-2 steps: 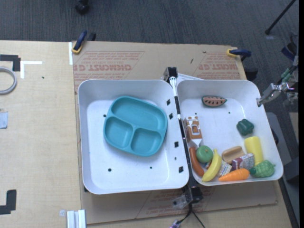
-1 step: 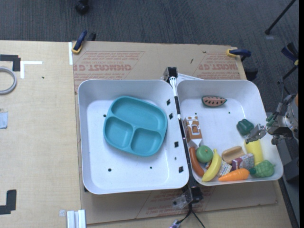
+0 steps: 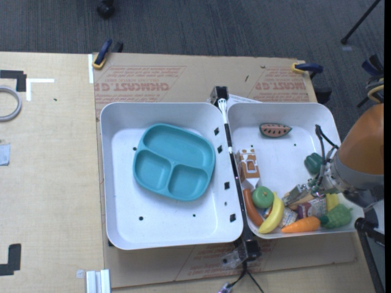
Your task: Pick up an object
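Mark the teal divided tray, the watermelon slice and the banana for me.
teal divided tray point(image 3: 174, 162), camera view, on the ridge between its compartments.
watermelon slice point(image 3: 275, 129), camera view, middle of the slice's face.
banana point(image 3: 274, 215), camera view, mid-curve of the yellow peel.

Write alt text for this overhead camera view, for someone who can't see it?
A grey and orange robot arm reaches from the right into the right white bin, its gripper low among toy food: a banana, green apple, carrot and watermelon slice. The left white bin holds a teal divided plate.
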Motion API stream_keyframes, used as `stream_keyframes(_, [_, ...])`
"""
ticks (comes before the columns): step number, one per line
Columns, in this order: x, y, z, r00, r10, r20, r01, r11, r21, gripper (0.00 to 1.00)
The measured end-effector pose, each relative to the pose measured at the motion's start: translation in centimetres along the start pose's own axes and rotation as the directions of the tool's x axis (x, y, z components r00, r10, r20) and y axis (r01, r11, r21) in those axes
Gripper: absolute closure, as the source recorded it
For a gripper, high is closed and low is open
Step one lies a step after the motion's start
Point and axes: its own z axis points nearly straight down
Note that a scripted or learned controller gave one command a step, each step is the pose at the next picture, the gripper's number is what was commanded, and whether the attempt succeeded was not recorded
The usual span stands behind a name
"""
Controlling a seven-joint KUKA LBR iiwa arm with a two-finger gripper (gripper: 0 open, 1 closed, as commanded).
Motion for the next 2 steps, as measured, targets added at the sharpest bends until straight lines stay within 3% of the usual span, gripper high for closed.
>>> stream_keyframes(1, [0.0, 0.1, -0.9, 1.000, 0.003, -0.001, -0.003, 1.000, -0.001, 1.00])
stream_keyframes(2, [5.2, 2.4, -10.5, 0.992, -0.125, 0.008, 0.125, 0.992, 0.001, 1.00])
